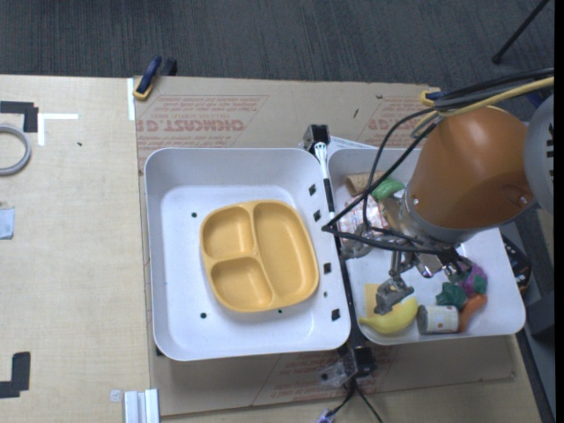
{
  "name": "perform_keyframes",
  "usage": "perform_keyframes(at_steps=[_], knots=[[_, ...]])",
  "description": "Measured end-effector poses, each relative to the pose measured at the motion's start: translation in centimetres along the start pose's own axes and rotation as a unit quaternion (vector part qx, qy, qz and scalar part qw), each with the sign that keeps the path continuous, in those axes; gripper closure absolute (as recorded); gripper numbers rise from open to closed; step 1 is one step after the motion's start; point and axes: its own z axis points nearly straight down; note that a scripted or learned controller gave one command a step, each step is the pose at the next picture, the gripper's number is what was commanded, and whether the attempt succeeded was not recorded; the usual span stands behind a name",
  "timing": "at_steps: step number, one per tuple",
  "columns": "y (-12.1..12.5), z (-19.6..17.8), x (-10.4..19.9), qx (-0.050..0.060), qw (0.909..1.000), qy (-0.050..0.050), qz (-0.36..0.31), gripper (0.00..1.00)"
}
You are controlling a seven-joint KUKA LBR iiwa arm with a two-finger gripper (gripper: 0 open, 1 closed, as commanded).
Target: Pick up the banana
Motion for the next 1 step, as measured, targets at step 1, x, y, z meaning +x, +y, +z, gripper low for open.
perform_keyframes(at_steps=[1], knots=[[3.85, 0.03, -2.17, 0.0, 0.9925, 0.0, -0.122, 0.0]])
